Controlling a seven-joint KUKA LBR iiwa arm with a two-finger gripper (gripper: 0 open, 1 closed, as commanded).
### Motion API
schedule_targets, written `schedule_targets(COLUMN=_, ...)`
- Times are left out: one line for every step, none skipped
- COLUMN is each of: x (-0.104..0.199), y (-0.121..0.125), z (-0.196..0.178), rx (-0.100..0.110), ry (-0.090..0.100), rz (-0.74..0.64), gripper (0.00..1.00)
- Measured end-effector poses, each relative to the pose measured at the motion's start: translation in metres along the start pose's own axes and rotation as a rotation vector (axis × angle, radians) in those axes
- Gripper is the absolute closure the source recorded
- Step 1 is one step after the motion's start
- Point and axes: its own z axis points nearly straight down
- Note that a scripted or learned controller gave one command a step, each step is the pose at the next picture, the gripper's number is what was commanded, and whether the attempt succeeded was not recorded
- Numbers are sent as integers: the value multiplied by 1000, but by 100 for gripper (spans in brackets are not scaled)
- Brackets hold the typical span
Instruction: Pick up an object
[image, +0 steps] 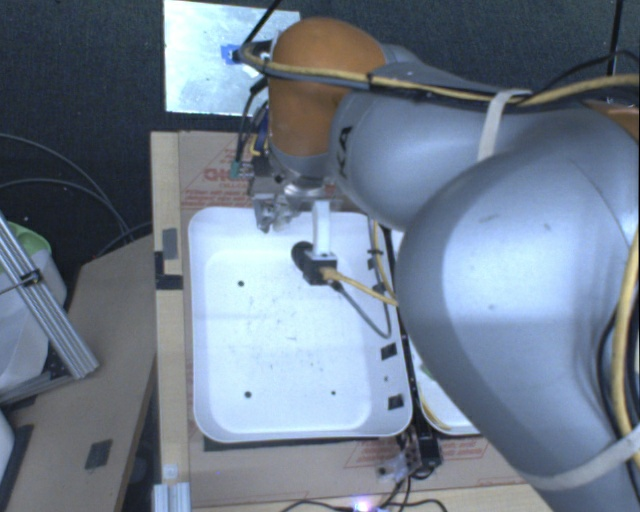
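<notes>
I am watching the arm (500, 250) reaching in from the right, its grey bulk filling the right half of the view and covering most of the right bin (445, 412), of which a curved white corner is peeking out beneath it. The orange band (310, 90) is sitting near the top centre. Just below it the end effector (272, 212) is hanging over the far edge of the left bin (215, 400), close to that bin's far left corner. From this slant I cannot tell whether the end effector is open or closed, and I am seeing nothing gripped in it.

A white post (322, 225) is standing just beside the end effector, and a small black fitting (312, 262) is sitting at its foot, over the bin floor. A yellow cable (365, 292) is running from the fitting toward the gap between the two bins.

The left bin's floor is showing a few dark dots (241, 284) and faint scuffs. I cannot tell where the thing to be picked is lying; if it is in the right bin, the arm is hiding it.

Both bins are resting on the brown counter (168, 300). A silver sheet (215, 55) is lying beyond the counter's far edge, and an aluminium strut (45, 310) is leaning at the far left.
</notes>
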Motion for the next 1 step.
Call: schedule_targets(x=-53, y=-6, z=-82, rx=-4, ry=0, rz=2, gripper=100)
